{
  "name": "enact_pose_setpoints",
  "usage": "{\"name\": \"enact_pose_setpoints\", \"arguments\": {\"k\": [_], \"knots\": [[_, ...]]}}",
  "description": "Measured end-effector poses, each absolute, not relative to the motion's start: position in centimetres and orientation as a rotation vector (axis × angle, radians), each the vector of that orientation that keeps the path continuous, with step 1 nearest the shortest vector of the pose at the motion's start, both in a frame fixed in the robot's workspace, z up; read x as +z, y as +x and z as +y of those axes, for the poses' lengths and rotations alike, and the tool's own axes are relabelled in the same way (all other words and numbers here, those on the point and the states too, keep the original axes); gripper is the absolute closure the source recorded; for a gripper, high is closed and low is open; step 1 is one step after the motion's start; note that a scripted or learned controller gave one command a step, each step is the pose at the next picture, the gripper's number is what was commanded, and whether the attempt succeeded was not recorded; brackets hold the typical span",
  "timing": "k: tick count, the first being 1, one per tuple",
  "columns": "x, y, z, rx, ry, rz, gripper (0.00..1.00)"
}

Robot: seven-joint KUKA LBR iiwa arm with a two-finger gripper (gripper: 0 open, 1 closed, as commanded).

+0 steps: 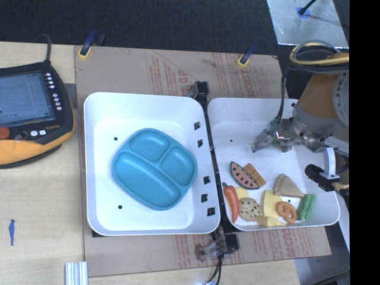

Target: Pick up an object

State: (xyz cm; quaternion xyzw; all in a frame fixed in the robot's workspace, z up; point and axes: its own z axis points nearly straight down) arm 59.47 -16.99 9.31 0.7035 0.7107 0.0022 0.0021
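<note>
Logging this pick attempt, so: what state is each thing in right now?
claw: low over the right bin's bare upper floor, nothing seen between its fingers
blue tray: lying flat in the left bin, compartments bare
watermelon slice: on the right bin floor, untouched
cookie: flat, among the piled toy food
carrot: lying by the bin's left wall

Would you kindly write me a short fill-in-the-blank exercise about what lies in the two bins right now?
1. The divided plate in the left bin is coloured ____.
2. The toy foods, such as the watermelon slice, lie in the ____ bin.
3. The plate has ____ compartments.
4. The hand hovers over the right bin, ____ the watermelon slice in the picture.

Missing words: blue; right; three; above
</note>
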Motion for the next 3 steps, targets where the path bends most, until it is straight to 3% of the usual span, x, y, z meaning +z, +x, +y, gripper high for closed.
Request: {"name": "enact_pose_setpoints", "arguments": {"k": [1, 2, 3], "knots": [[17.1, 66.1, -21.3, 0.004, 2.206, 2.222, 0.0], [12.3, 65.6, -20.4, -0.007, 2.216, 2.234, 0.0], [13.0, 65.6, -14.8, -0.005, 2.214, 2.234, 0.0]]}}
